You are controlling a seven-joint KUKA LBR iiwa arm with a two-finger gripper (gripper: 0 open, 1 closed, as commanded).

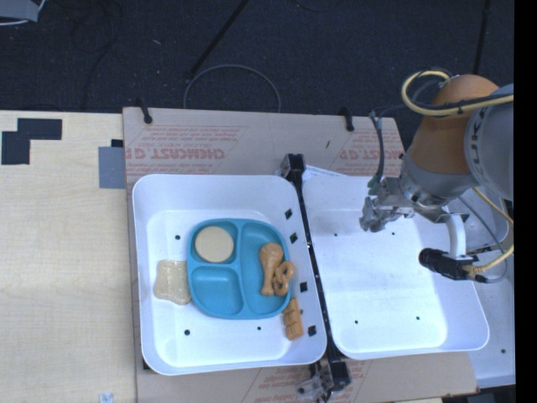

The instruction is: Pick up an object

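The grey arm with its orange band reaches in from the right and hangs its two-finger gripper [375,217] over the far left part of the right-hand shallow white bin [403,326], near the black divider [307,250] between the bins. Nothing lies between its fingers that can be seen, and whether they are spread or closed cannot be told at this size.

Everything worth picking sits in the left-hand shallow white bin [159,342]. A blue plastic compartment tray [225,296] lies in its middle, and it seems to serve as a holder: a round pale tan disc [213,243] rests in its far-left compartment, and a knobbly tan pretzel-like toy [275,269] lies in the right compartment. That toy's long axis runs far to near, roughly in line with the divider. A pale cream bread-like slice [173,281] lies on the bin floor touching the tray's left edge, and a small brown segmented piece [292,318] lies just off the tray's near right corner, its length also running far to near.

Judging by this, the gripper would have to cross the divider leftward before any grasp.
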